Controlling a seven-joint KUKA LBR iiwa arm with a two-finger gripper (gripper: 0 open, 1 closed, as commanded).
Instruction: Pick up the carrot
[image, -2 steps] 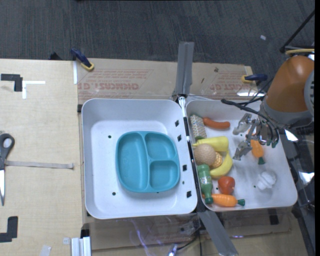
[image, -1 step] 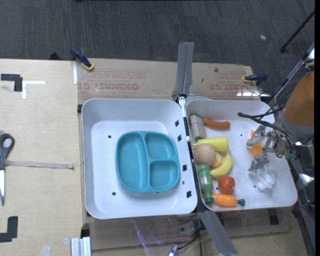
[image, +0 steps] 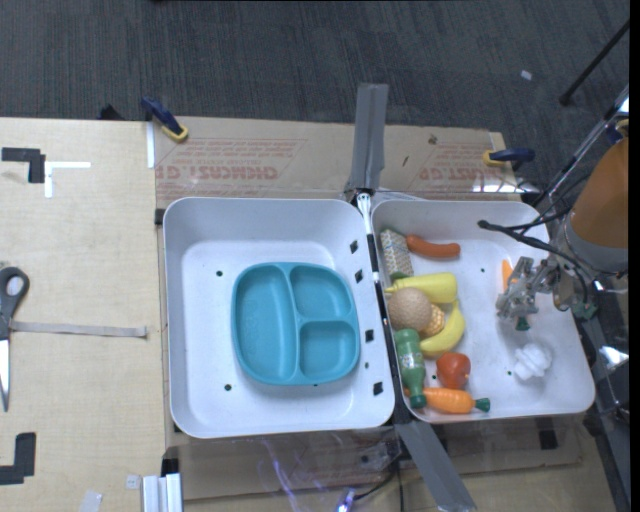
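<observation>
The carrot (image: 449, 401), orange with a green stalk end, lies flat at the near edge of the right bin (image: 560, 400), just below a red tomato (image: 453, 368). My gripper (image: 519, 304) hangs over the right part of that bin, up and to the right of the carrot and well apart from it. Nothing is seen held in it. A small orange piece (image: 507, 272) lies just left of the gripper's upper part.
Along the right bin's left side lie a corn cob (image: 397, 255), a red-orange sausage (image: 433, 247), two bananas (image: 444, 310), a brown round fruit (image: 410, 308) and a green bottle (image: 409, 360). A white crumpled lump (image: 531, 362) sits below the gripper. The left bin holds a blue divided plate (image: 297, 323).
</observation>
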